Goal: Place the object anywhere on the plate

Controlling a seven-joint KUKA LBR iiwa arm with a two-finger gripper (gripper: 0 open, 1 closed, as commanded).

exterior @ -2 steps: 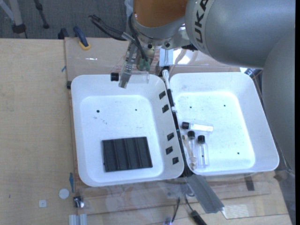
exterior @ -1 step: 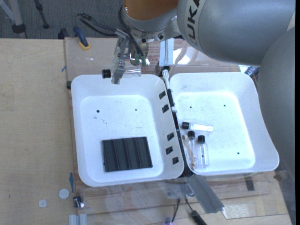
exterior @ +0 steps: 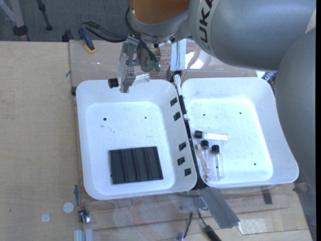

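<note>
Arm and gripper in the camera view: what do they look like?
The arm is bulky, smooth and glossy grey, with large dark letters "UKA" readable on its casing and a shiny orange band above the wrist. Below it sits a small metallic two-finger gripper with dark cables looping round its mount.

Glossy white plastic bins [exterior: 90, 134], matt black ribbed plate [exterior: 136, 164], clear vials [exterior: 215, 162] (black-capped), wooden bench [exterior: 35, 134]

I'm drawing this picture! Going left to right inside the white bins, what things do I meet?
Black ridged plate in the left bin → clear vials with black caps in the right bin.
</note>
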